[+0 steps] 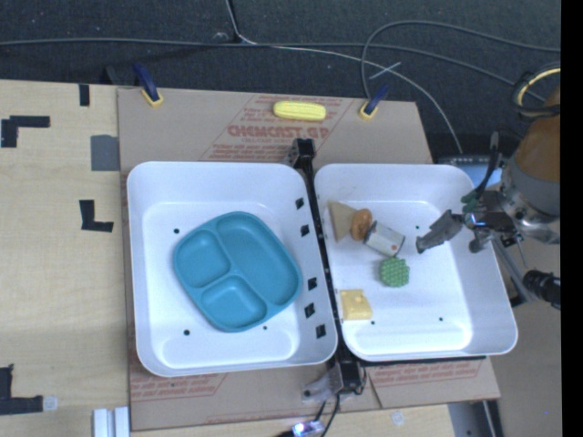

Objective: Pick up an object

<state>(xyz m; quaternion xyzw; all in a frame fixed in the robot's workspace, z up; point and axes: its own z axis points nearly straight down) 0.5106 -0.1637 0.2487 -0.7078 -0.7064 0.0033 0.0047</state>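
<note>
Bench (55,244): light wood top, black tape marks at its 9 o'clock side. Brown cardboard sheet (264,130) lies on it under both bins, red print on it, pinned by two blue-and-yellow clamps (148,87) at the 12 o'clock edge. Dark cloth beyond, cables running across it.

Left bin (146,189): white, shallow. Holds one blue divided tray (237,269), three compartments, sitting about centre and turned at an angle.

Right bin (455,326): white, touching the left bin along a black divider strip. Contents bunched toward its 9–10 o'clock area.

Arm (537,167): comes in from 3 o'clock, orange band visible above the grey wrist. Gripper (435,235) hangs over the right bin at its 3 o'clock side, tip pointing toward 9 o'clock. Can't tell how far the claw is open from this angle; nothing seen between the fingers.

Objects in right bin, candidates for the pick:
- tan wedge (342,217) at 10 o'clock, against the bin wall side
- brown rounded piece (363,221) touching the wedge
- small grey-and-white can (385,239) on its side, just beside the brown piece, nearest the gripper tip but apart from it
- green knobbly ball (394,272) near bin centre, at 6 o'clock from the can
- yellow block (355,305) at 7 o'clock, near the divider

Outside the bins: yellow corn-like piece (299,111) on the cardboard at 12 o'clock of the left bin.
</note>
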